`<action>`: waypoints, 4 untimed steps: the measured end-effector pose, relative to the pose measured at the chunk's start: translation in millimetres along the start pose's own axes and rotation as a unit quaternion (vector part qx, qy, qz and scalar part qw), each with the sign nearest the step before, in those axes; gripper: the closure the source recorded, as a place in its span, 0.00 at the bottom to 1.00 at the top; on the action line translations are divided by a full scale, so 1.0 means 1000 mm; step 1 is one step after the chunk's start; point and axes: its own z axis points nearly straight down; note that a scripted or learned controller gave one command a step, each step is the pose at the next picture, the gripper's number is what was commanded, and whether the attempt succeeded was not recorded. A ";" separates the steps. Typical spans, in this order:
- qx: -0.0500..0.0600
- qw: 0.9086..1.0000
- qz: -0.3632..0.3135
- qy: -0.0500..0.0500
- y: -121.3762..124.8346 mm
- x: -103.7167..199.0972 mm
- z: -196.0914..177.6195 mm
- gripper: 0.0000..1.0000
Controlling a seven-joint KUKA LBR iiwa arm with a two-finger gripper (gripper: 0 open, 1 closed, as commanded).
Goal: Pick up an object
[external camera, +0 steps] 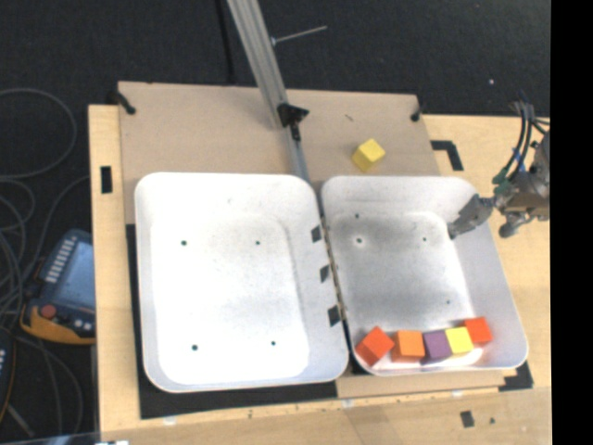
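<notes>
Five blocks (424, 343) lie in row along near wall of right bin (491, 276): two orange, purple, yellow, red-orange. Hand (474, 213) hovers at bin's far right rim, one dark finger visible; I cannot tell whether wide or narrow, nothing seen in it. Row sits below hand in picture and slightly left, long axis running left-right. Red-orange end block (478, 330) judged nearest to hand. Sixth, yellow cube (368, 154) rests on desk (232, 128), up and left of hand, outside bins.
</notes>
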 end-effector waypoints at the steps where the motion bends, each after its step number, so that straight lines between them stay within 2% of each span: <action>1: -0.001 1.000 -0.005 0.001 -0.029 0.067 -0.032 0.00; 2: -0.002 1.000 -0.005 0.001 -0.051 0.130 -0.070 0.00; 3: -0.005 1.000 -0.003 0.000 -0.044 0.156 -0.176 0.00; 4: -0.001 1.000 0.001 0.000 -0.050 0.121 -0.176 0.00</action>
